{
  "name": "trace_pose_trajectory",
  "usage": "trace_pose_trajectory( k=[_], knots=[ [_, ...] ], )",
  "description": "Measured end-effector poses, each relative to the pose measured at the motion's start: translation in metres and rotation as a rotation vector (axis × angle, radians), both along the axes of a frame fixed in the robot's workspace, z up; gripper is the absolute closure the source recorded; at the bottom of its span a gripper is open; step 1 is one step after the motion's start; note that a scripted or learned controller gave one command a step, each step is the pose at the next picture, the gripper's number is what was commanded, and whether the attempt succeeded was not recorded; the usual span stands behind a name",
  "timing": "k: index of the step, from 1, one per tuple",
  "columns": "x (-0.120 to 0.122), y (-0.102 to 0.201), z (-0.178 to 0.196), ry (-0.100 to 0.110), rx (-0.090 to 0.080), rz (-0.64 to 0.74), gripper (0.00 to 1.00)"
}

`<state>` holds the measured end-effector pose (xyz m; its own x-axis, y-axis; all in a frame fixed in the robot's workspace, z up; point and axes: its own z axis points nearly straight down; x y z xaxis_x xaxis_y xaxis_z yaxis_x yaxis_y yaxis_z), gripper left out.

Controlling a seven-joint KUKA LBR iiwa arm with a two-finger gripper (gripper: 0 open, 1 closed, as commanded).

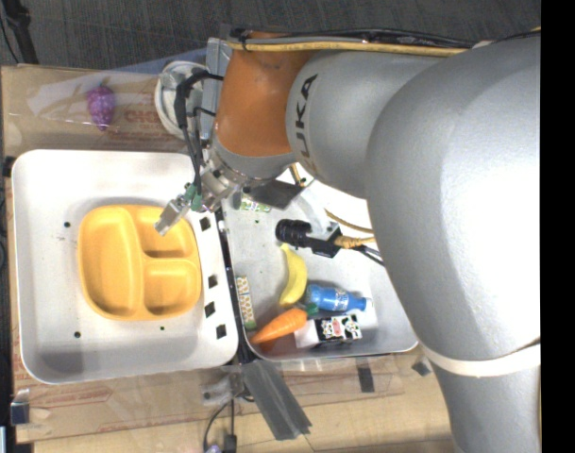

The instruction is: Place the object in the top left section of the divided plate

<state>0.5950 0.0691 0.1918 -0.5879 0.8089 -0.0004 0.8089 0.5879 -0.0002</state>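
Now hand (171, 215) over yellow plate (117, 272)

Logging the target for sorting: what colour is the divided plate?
Yellow all over; the divided plate shows plainly in the camera view, in the left bin.

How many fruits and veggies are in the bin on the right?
2: a banana mid-bin and a carrot just below it, at the lower edge. The arm may hide more.

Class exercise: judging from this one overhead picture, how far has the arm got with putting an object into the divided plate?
Done: none; the yellow divided plate holds nothing. In hand: the gripper hovers over its upper right edge. Left: banana, carrot and bottle lie in the right bin.
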Motion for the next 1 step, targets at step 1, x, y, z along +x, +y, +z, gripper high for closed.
trace_pose_trajectory(
  k=[1],
  knots=[
    [0.0000,0.0000,0.0000,0.000,0.000,0.000,0.00]
  ],
)
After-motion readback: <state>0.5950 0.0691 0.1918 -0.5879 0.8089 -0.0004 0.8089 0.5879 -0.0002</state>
